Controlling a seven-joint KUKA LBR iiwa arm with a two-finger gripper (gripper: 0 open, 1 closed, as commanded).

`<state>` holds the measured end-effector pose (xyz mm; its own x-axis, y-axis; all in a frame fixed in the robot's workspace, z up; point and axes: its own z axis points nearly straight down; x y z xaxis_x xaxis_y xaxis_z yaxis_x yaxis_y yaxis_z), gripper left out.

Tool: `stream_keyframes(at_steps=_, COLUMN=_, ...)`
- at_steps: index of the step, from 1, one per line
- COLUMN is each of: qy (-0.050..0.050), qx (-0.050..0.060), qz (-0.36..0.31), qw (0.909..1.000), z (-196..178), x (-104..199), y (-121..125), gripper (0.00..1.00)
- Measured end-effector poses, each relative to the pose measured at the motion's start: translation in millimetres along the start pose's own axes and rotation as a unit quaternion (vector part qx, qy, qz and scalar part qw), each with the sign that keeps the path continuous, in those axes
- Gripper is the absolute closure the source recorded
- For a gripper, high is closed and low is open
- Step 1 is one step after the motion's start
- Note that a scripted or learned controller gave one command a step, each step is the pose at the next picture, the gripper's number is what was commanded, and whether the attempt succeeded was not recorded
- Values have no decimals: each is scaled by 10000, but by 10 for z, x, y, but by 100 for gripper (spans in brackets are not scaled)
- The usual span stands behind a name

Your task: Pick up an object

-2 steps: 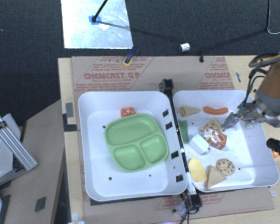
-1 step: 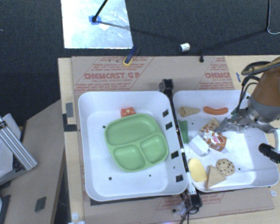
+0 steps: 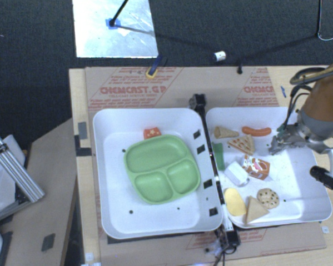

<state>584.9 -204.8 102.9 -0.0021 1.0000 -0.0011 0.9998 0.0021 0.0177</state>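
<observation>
Arm [image 3: 321,102] comes in from the right, over the right bin's [image 3: 312,208] far right part. Gripper [image 3: 278,143] hangs low there, just right of the pizza slice [image 3: 242,145] and the sausage [image 3: 256,131], w/ nothing seen between its tips. Can't tell if it's released or clenched; too small and blurry at the tip.

Right bin holds the food bits, all loose on the floor:
- tan wedge [image 3: 225,132] at the far left corner
- sausage just right of it, near the far edge
- pizza slice below those two, close to the gripper but apart from it
- green stick [image 3: 218,155] along the left wall
- white block [image 3: 236,173] approx mid-left, touching or nearly touching a red-and-white packet [image 3: 256,167] on its right
- yellow oval [image 3: 234,201] near the left wall, toward the near edge
- cookie [image 3: 267,198] and a tan triangle [image 3: 255,209] by the near edge, triangle just beside the oval

Left bin [image 3: 118,215] has a green tray [image 3: 161,169], 3 compartments, sitting approx in the middle, turned a bit. A small orange block [image 3: 152,133] lies at the tray's far edge, touching or just beside it.

Both bins sit side by side on a cardboard sheet [image 3: 131,88] w/ red print, on the bench [image 3: 78,90]. A yellow clip [image 3: 151,73] lies at the sheet's far edge.
</observation>
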Motion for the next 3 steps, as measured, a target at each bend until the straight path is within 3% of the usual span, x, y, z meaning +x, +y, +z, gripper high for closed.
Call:
stream_keyframes(at_steps=2, qy=-8, qx=53, qz=-12, qw=10000, z=-1171, x=0, y=-6, gripper=100)
stream_keyframes(at_steps=3, qy=3, qx=66, qz=-35, qw=10000, z=-1110, x=509, y=289, gripper=100)
